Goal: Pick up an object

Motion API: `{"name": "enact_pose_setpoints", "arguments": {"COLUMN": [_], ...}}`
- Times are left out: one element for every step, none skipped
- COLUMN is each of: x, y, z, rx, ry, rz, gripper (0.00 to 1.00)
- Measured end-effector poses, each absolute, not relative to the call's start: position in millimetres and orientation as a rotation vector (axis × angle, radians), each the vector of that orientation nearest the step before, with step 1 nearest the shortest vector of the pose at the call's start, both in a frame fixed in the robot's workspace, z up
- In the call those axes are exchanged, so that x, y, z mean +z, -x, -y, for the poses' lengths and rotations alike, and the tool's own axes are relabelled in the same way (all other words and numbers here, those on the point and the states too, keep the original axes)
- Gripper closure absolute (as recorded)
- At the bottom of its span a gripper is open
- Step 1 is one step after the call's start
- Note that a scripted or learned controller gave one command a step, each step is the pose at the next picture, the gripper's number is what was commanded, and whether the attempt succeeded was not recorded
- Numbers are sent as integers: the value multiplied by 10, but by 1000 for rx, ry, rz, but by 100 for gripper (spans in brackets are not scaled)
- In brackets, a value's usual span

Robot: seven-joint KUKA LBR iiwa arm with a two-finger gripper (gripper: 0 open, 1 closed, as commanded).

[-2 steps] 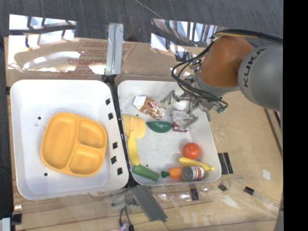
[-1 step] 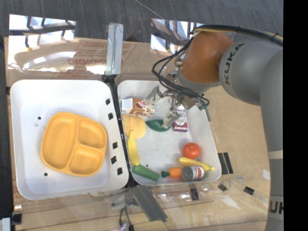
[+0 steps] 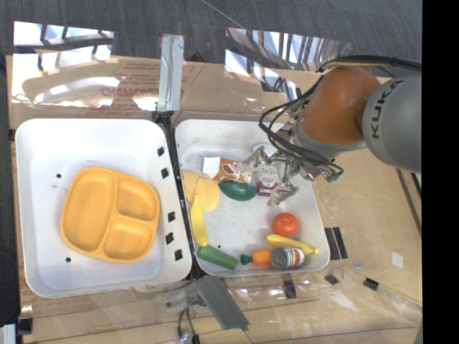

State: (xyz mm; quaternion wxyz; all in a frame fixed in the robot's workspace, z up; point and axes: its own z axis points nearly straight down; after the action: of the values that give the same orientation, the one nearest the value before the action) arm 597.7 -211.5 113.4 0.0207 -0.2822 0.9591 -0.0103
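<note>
Objects for picking lie in the right bin (image 3: 308,185), the one beside the arm. Along its left wall a banana (image 3: 198,224) runs lengthwise, with a pale yellow piece (image 3: 204,190) at its upper end. Near the front wall sit a green cucumber (image 3: 217,257), a small carrot (image 3: 259,258) just right of it, and a bottle (image 3: 288,257) with a dark label touching the carrot's right side. A second small yellow item (image 3: 292,244) rests against the bottle's upper edge, and a red tomato (image 3: 285,224) stands just above that. Toward the middle of the bin lie a dark green, leaf-shaped thing (image 3: 239,190), a small white square (image 3: 211,166) and a brown-and-white packet (image 3: 231,170).

The gripper (image 3: 276,174) hangs over the middle of this bin, just right of the green thing, with a red-and-white item (image 3: 267,180) at its tip. Metal parts and cables crowd the tip, so I cannot tell whether the fingers are spread, pressed together, or pinching that item.

The left bin (image 3: 36,156) holds one yellow tray (image 3: 110,213) with three compartments, lying flat near the middle, nothing in its wells.

Both bins sit side by side, touching, on the desk (image 3: 373,221), which is covered in brown board under clear sheeting.
</note>
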Motion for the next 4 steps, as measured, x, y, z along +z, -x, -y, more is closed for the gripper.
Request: {"name": "enact_pose_setpoints", "arguments": {"x": [1110,1094,1089,1084], "y": [-5991,-5971,-5924,-6100], "z": [2099,2013,1301,1021], "rx": [-25,-27,-24,-23], "ry": [766,564,597,581], "rz": [-3008,-3061,-3049,-3059], "gripper": [0,0,0,0]}}
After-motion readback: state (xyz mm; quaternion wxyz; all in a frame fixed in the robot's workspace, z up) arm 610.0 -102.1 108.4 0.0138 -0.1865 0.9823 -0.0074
